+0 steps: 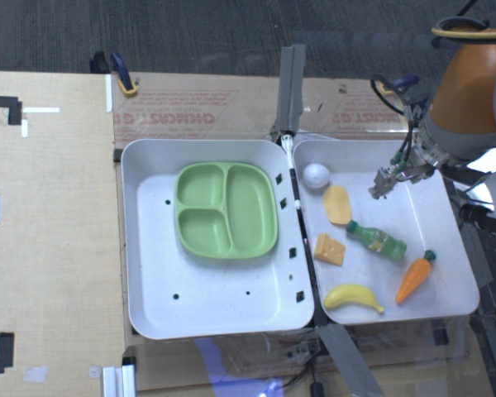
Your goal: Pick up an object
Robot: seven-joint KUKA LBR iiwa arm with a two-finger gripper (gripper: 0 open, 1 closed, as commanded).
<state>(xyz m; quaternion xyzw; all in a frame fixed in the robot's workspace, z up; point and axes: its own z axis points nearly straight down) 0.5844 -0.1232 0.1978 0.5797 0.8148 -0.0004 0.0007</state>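
The right bin holds a white ball, a yellow oval slice, a cheese wedge, a green bottle lying on its side, a carrot and a banana. My gripper hangs over the bin's upper right part, above and to the right of the bottle. Nothing shows between its fingers. It touches none of the objects.
The left bin carries a green divided plate. A grey divider post rises between the bins at the back. Cardboard lies behind the bins, and a wooden bench top spreads to the left.
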